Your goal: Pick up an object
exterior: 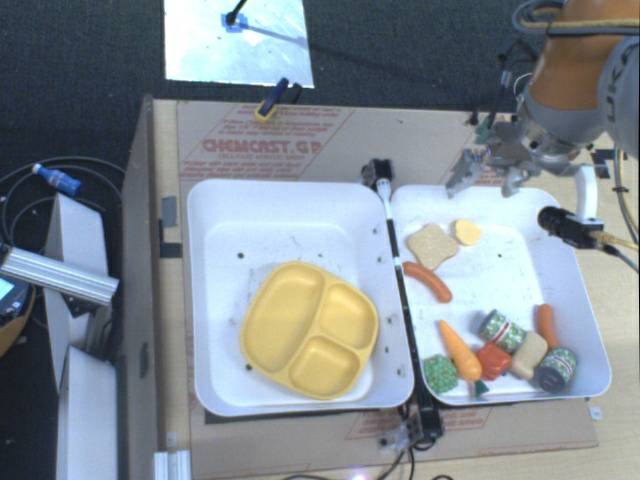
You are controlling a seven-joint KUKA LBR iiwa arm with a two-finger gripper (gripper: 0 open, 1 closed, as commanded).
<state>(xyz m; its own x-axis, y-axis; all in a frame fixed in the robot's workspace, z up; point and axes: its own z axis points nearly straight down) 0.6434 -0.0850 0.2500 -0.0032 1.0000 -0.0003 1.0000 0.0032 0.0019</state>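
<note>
**Asker:** What sits on the table (300,138)?

**Describer:** Two shallow white bins lie side by side on a sheet of brown cardboard. The left bin (215,218) holds one thing: a yellow divided plate (308,328) with three compartments, lying flat toward the near right part of that bin.

**Asker:** And the right bin (590,338)?

**Describer:** It holds a scatter of toy food. Toward the far side lie a tan bread slice (430,245) and, just beside it to the right, a small yellow chip-like piece (467,232). A red-orange sausage (428,281) lies aslant near the divider between the bins. Along the near edge is a cluster: a green leafy piece (440,371), an orange carrot (460,349) touching it, a small red piece (493,360), a green-and-white can (501,330) on its side, a tan block (529,355), a second sausage (546,323), and a second green can (556,368) at the near right corner.

**Asker:** Where is the arm?

**Describer:** It enters from the right, with its orange band at the upper right of the view. The end effector (490,173) hangs over the far rim of the right bin, above and apart from every object. Its two fingers stand spread apart with nothing between them.

**Asker:** Anything else around?

**Describer:** A silvery sheet (240,28) lies on the dark floor beyond the table.
</note>
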